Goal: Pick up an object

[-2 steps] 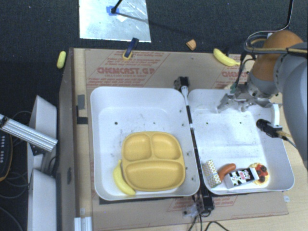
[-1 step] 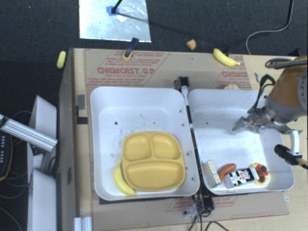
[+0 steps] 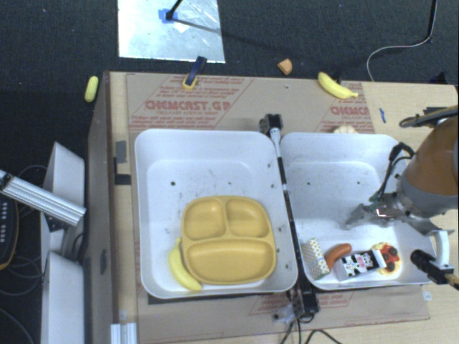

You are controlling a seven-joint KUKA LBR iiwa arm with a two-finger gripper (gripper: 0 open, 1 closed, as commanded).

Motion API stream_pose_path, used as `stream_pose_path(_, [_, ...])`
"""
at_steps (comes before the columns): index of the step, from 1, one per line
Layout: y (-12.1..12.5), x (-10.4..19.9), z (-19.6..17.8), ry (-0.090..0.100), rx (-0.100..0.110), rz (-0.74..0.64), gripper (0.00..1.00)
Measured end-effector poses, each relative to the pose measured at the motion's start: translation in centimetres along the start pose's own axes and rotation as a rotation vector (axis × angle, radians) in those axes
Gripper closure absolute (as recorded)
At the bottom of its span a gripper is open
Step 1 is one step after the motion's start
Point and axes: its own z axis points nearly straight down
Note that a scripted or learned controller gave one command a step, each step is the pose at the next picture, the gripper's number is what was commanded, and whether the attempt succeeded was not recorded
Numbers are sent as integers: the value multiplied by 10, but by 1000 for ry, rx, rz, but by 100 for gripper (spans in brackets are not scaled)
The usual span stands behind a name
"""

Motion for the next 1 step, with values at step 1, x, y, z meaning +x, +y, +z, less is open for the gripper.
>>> stream_pose_path(1, [58, -15, -1, -2, -3, -3, 0])
